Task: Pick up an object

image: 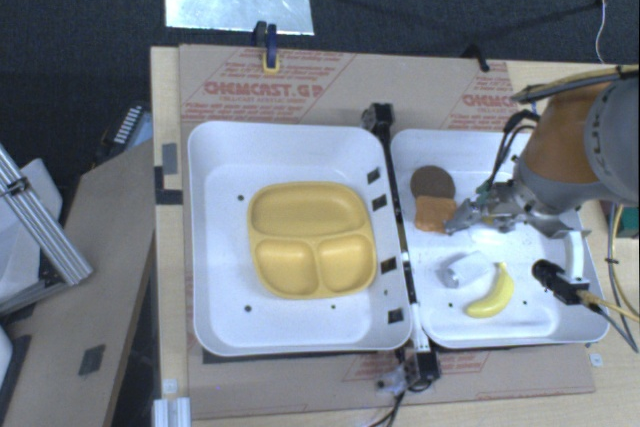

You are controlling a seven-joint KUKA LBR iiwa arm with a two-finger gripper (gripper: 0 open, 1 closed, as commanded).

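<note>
you have the hand (468, 218) low in the right bin (440, 315), just beside the tan block (433, 213); whether it's apart or together, you cannot tell. the banana (493, 293) lies nearer the front, beside a grey piece (466, 268).

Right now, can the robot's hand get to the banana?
Probably yes. The banana lies in the open in the right bin, nothing on top of it, and the hand is above that same bin, close by.
</note>
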